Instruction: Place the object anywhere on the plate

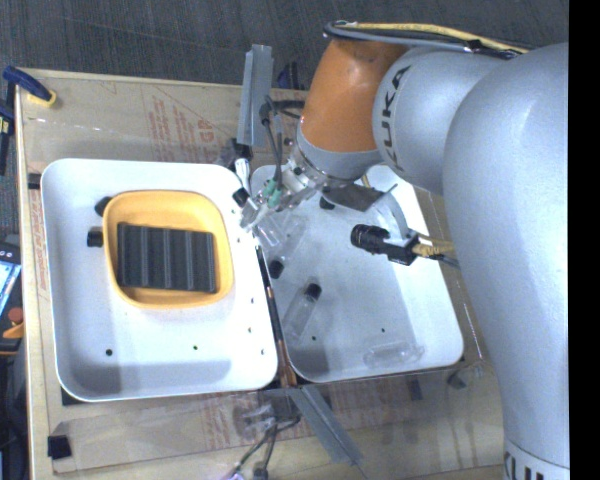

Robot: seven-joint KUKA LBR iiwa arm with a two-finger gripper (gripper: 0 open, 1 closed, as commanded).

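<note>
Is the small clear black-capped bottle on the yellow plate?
No, the bottle lies in the right white bin, the plate in the left bin.

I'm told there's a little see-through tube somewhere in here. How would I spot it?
Start at the two white bins and take the right bin. Along its left side, about halfway down, lies a small clear tube with a dark cap. That cap sets it apart from the other clear piece by the bin's near right corner.

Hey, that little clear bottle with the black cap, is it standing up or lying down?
Lying down. The clear bottle rests lengthwise on the floor of its bin, with the black cap at the end nearer the gripper.
</note>
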